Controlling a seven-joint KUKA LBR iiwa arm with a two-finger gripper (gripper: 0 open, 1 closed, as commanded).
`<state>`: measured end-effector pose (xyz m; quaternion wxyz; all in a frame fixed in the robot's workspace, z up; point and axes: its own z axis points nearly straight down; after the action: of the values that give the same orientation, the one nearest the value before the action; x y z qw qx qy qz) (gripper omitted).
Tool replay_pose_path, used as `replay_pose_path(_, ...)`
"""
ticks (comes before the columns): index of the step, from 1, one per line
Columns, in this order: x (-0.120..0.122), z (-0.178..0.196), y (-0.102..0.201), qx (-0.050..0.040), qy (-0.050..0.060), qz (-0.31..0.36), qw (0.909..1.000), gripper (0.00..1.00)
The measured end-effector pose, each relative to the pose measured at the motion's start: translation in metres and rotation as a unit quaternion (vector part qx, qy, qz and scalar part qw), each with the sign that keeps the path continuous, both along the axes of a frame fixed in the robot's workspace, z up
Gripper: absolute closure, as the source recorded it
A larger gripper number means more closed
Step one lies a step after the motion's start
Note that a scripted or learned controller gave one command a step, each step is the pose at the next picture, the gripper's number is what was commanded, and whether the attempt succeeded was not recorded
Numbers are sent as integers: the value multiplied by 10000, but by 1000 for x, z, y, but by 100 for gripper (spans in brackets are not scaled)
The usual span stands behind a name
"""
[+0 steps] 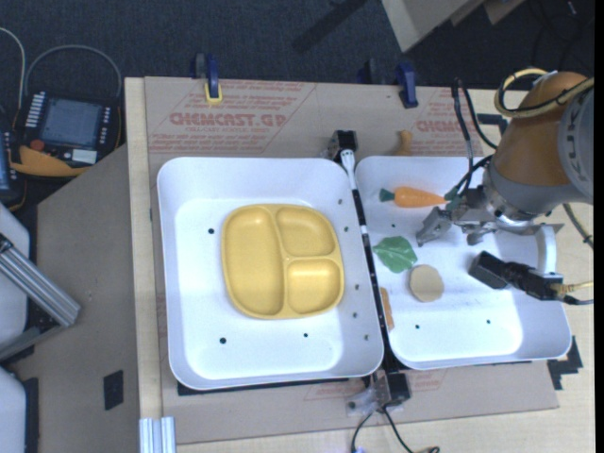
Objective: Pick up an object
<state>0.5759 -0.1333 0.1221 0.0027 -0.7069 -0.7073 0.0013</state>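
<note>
Carrot (419, 196) lies at the far side of the right bin (500, 347), just beside the gripper (436, 228), whose fingers look parted and hold nothing. It is probably light, stiff and smooth; take it across its thicker middle.

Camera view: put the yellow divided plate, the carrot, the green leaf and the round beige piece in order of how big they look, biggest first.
1. yellow divided plate, by far the largest.
2. carrot, long but thin.
3. green leaf and round beige piece: these look about alike, so no ranking between them; the carrot's lead over them is slight too.
</note>
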Motion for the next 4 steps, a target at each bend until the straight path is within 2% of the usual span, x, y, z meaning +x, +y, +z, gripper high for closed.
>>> replay_pose_path(1,1,14,-1,-14,-33,-6,10000,100)
replay_pose_path(4,13,160,0,-23,-70,5,10000,100)
